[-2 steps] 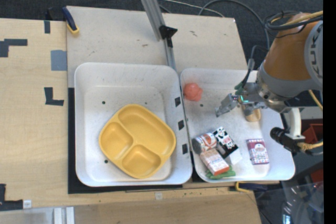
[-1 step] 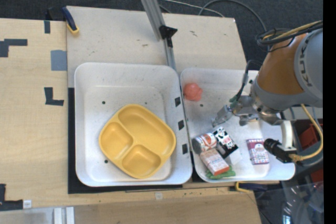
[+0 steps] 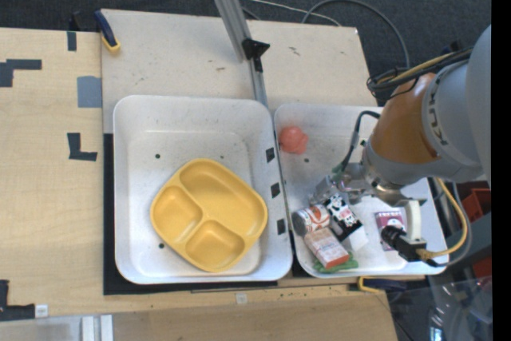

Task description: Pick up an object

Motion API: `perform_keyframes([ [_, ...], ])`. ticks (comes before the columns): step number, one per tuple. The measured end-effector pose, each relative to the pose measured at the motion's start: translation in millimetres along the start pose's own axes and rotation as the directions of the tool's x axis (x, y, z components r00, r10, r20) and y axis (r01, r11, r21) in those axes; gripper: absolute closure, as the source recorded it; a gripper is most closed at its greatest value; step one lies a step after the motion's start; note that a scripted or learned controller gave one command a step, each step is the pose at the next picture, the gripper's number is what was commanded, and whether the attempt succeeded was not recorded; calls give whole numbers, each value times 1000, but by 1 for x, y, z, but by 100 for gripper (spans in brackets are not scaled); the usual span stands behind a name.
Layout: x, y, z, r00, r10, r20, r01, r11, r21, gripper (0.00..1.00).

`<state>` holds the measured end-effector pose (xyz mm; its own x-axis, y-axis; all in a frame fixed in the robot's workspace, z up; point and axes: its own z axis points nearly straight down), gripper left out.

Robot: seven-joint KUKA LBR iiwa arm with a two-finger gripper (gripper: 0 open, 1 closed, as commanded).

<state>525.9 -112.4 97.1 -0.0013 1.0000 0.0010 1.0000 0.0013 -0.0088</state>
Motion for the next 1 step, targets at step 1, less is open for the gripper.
perform_keyframes([
  [1,0,0,8,1000,0,2,0,1000,-8,0],
])
